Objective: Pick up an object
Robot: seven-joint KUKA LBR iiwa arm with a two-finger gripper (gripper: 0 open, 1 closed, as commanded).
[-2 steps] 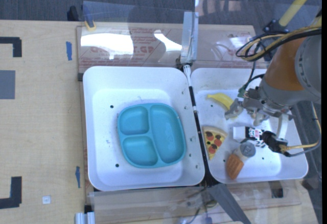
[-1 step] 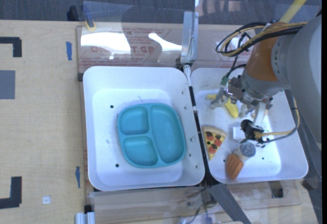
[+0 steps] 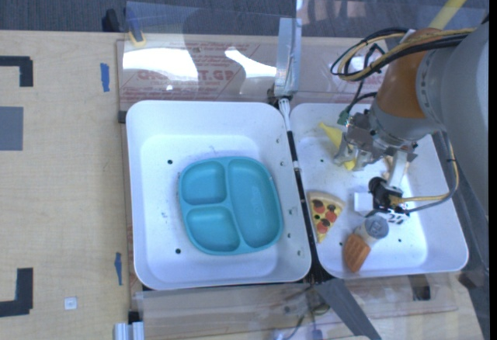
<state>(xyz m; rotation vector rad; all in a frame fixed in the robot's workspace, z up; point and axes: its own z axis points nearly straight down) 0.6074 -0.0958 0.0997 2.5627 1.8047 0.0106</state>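
- Gripper (image 3: 359, 150) sits low in the right bin (image 3: 443, 253), near its upper-left part; whether it is released or clenched, I cannot tell — the wrist body hides the working end.
- A yellow object (image 3: 332, 133) lies touching or just beside the gripper on its left side, toward the divider between the bins. A small yellow bit shows just below the gripper too — same item or a second one, unclear.
- Key relation: the yellow object lies left of the gripper and slightly toward the far wall; long axis seems to run on a slant from upper left to lower right, pointing in under the gripper.
- Nothing visibly between the fingers, so no hold claimed.
- Other candidates lie nearer the front wall: pizza slice toy (image 3: 324, 214), orange object (image 3: 357, 252), small grey round piece (image 3: 376, 227) — all apart from the gripper.
- Left bin (image 3: 147, 144) holds a teal divided plate (image 3: 230, 205), well apart.
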